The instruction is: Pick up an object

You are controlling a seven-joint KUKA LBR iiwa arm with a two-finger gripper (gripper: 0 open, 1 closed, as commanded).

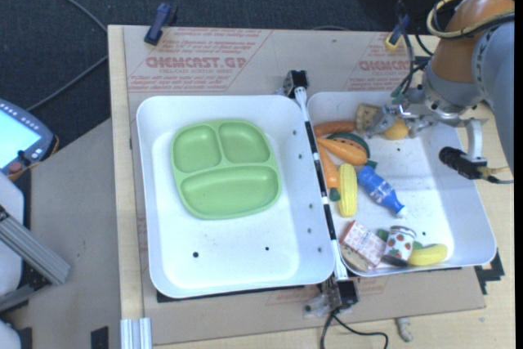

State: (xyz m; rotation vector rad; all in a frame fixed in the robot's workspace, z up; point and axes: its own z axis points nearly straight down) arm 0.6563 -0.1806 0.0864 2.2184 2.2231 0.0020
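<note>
Yellow toy (398, 129) under gripper (395, 117), far right bin (466, 208) | finger state: we cannot tell | we centre over it before lifting

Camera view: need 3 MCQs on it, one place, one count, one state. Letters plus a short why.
1. Where is the green divided plate?
A. in the left bin
B. in the right bin
C. on the bare bench

2. How many compartments does the plate have?
A. two
B. three
C. five

3. How does the blue bottle sit?
A. standing upright
B. lying on its side
C. raised in the claw

Answers
1: A, the plate rests on the floor of the left bin, apart from the toys.
2: B, two small wells above one long well.
3: B, it lies flat in the right bin, beside the corn cob, while the claw is at the far end.
</note>
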